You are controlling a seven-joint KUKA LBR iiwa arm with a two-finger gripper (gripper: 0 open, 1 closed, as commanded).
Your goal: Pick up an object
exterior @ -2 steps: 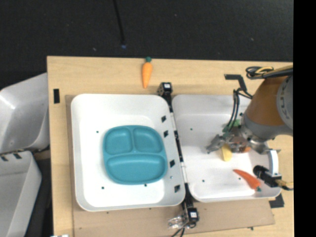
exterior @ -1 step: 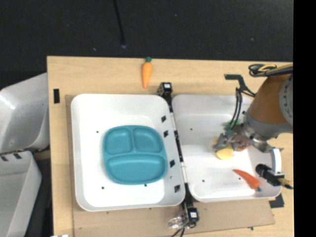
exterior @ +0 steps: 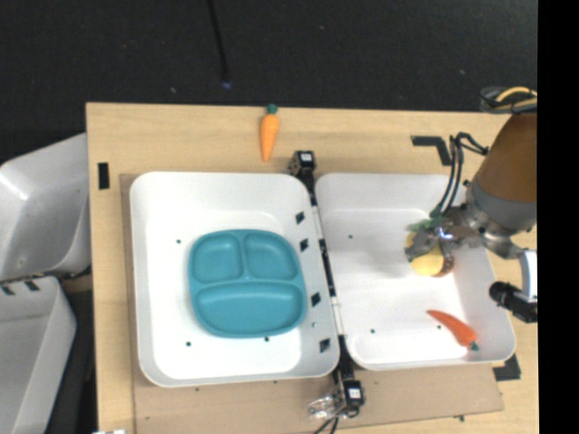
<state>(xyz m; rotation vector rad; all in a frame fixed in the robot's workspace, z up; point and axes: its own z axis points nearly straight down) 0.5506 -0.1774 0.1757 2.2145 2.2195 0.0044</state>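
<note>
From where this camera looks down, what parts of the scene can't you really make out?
- The gripper in the right bin: small and blurred, its own wrist in the way.
- The yellow object under it: partly covered, so its kind and any contact stay unclear.
- The arm: cut off at the right side.
- The red-orange item near the bin's front corner: too small to name.

This is looking like a robotics lab, not a home or kitchen. A plain wooden table (exterior: 109, 134) is sitting on dark carpet-like flooring (exterior: 317, 34), carrying two shallow white bins (exterior: 145, 269) clipped together at mid-frame. Loose cables (exterior: 452, 152) are trailing at the upper right beside the grey-and-orange arm (exterior: 508, 174). Toy food, such as a plastic carrot (exterior: 269, 134), is lying at the table's top edge.
</note>
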